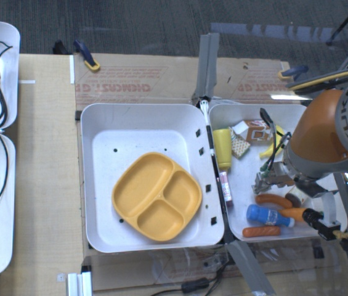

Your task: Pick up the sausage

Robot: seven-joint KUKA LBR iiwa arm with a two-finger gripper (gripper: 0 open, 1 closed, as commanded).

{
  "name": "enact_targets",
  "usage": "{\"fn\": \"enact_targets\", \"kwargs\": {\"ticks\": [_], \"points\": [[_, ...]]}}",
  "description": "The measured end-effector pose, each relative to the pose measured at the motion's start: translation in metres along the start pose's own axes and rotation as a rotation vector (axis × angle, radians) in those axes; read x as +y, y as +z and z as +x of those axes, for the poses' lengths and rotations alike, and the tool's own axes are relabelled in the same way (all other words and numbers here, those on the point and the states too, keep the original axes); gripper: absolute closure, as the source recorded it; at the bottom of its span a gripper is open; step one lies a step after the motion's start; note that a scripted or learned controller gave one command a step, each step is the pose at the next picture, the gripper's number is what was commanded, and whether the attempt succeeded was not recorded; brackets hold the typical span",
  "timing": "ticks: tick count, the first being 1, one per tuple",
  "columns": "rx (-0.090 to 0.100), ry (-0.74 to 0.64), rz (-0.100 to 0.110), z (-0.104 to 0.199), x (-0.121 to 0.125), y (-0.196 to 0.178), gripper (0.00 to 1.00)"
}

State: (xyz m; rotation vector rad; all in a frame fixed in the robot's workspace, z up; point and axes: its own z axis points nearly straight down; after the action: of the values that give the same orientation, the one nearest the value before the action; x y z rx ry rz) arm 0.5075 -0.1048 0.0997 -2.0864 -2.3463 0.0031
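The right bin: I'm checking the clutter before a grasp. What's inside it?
The right bin holds a sausage, a blue bottle, a yellow cylinder, a small carton and an orange-handled tool. The arm covers its right part.

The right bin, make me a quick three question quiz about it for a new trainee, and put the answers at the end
1. True or false: the sausage lies in the same bin as the yellow divided plate.
2. Which thing lies just above the sausage in the camera view? A. the blue bottle B. the yellow cup C. the marker pen
3. Fill in: the gripper hovers over the ____ bin.

Key: 1. False, the sausage is in the right bin, near its front edge, and the plate is in the left bin. 2. A. 3. right.
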Motion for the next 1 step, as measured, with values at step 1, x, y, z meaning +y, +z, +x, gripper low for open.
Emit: {"fn": "enact_targets", "kwargs": {"ticks": [1], "points": [[-0.001,0.082,-0.002,-0.0284,0.0298,0.0049,1.00]]}}
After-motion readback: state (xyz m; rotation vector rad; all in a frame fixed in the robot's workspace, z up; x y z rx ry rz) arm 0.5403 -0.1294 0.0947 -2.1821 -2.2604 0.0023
